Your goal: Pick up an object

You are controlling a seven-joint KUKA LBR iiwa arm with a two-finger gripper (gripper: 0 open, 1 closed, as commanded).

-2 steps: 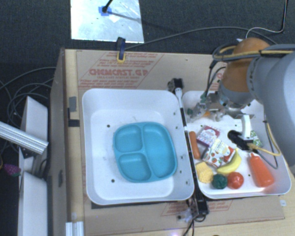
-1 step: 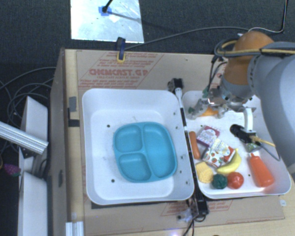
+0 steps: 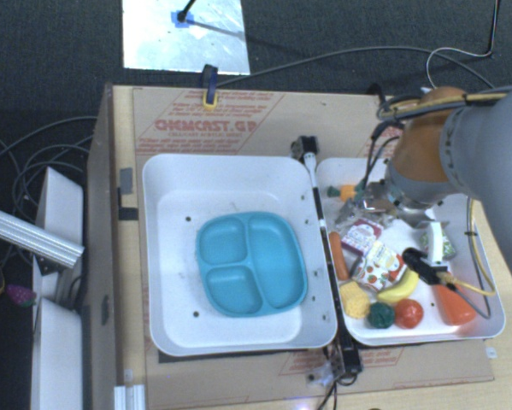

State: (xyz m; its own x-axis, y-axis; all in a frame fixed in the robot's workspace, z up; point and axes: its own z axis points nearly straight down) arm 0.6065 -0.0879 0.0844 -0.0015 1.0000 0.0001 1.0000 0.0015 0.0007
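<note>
The right bin (image 3: pixel 495 319) holds a heap of small things. An orange carrot (image 3: pixel 337 253) lies along its left wall. Beside the carrot are a maroon packet (image 3: pixel 361 234) and a white snack packet (image 3: pixel 379 267). Toward the front lie a banana (image 3: pixel 398 289), a yellow lump (image 3: pixel 354 300), a green ball (image 3: pixel 380 315), a red tomato (image 3: pixel 409 313) and an orange cone-shaped piece (image 3: pixel 455 305). My gripper (image 3: pixel 371 202) hangs low over the back left of this bin, just above the maroon packet, and I see nothing held in it.
A blue divided plate (image 3: pixel 251 263) lies in the left bin (image 3: pixel 166 186). A small orange piece (image 3: pixel 348 192) sits at the back of the right bin, and a green and white item (image 3: pixel 436 243) lies to the right. The arm's bulk covers the right bin's back right corner.
</note>
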